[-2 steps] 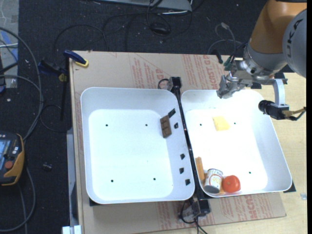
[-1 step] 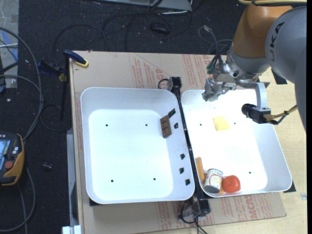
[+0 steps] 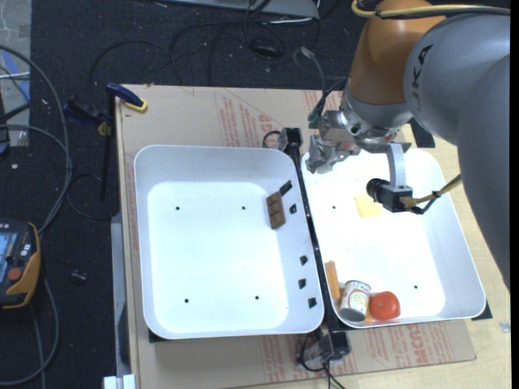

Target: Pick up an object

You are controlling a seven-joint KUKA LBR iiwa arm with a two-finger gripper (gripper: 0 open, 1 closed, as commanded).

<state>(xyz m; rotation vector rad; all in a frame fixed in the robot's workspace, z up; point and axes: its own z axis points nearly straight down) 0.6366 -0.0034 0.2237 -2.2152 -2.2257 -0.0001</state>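
The jaws (image 3: 322, 154) hang at the upper left corner of the right bin (image 3: 454, 241) — whether apart or together, I cannot tell. A red ball (image 3: 385, 305), small can (image 3: 354, 298) and orange stick (image 3: 332, 280) lie at the bin's lower left; a yellow card (image 3: 367, 207) sits mid-bin.

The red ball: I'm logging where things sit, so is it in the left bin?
No, the red ball lies in the right bin, at its near corner beside a small can.
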